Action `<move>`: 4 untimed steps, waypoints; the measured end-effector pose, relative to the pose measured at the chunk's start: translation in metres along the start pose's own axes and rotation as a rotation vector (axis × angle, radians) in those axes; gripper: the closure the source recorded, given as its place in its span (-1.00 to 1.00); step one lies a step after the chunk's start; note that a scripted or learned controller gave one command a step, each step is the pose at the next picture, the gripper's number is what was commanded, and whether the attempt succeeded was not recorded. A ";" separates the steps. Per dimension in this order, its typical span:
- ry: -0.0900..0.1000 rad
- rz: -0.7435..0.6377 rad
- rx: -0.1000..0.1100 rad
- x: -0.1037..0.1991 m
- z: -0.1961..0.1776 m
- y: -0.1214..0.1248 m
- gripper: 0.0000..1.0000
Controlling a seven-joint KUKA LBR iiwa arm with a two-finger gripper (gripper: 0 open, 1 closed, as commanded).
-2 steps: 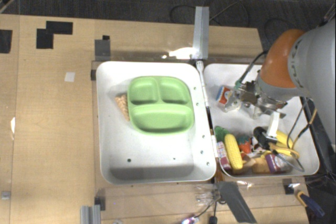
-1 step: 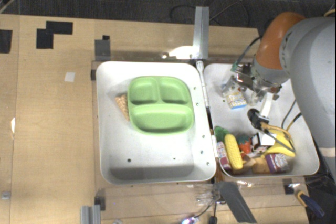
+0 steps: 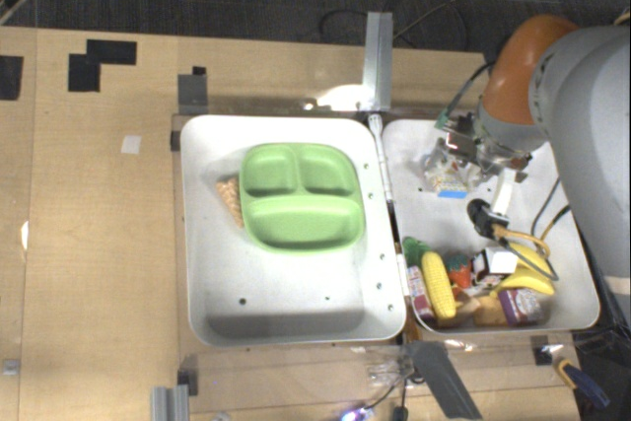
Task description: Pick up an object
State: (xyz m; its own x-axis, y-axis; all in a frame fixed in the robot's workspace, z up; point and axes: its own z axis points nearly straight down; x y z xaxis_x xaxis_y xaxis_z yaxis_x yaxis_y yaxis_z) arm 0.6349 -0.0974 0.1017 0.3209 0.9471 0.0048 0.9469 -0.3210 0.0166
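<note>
My gripper (image 3: 452,169) hangs over the upper part of the right bin (image 3: 414,145), below the orange wrist band. A small blue piece (image 3: 452,194) shows just under it; whether it is part of the gripper or a loose object is unclear. Toys lie piled along the bin's front edge: a yellow corn cob (image 3: 439,285), a banana (image 3: 527,269), a purple item (image 3: 520,307), a red item (image 3: 460,273) and a green item (image 3: 413,249). The gripper stands well behind this pile.
The left bin (image 3: 286,311) holds a green divided plate (image 3: 299,196) with a tan waffle-like piece (image 3: 230,200) poking out under its left side. A metal post (image 3: 379,54) rises behind the wall between the bins. Cables (image 3: 513,237) trail from the arm.
</note>
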 end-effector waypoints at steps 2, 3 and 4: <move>-0.006 0.327 0.015 0.069 -0.092 -0.052 1.00; -0.009 0.692 0.015 -0.011 -0.030 -0.036 1.00; -0.001 0.813 0.005 -0.034 0.010 -0.065 1.00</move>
State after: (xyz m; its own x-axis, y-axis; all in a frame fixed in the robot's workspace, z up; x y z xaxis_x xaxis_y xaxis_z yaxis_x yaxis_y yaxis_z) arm 0.5622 -0.1087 0.0903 0.9085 0.4176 0.0123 0.4176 -0.9086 0.0040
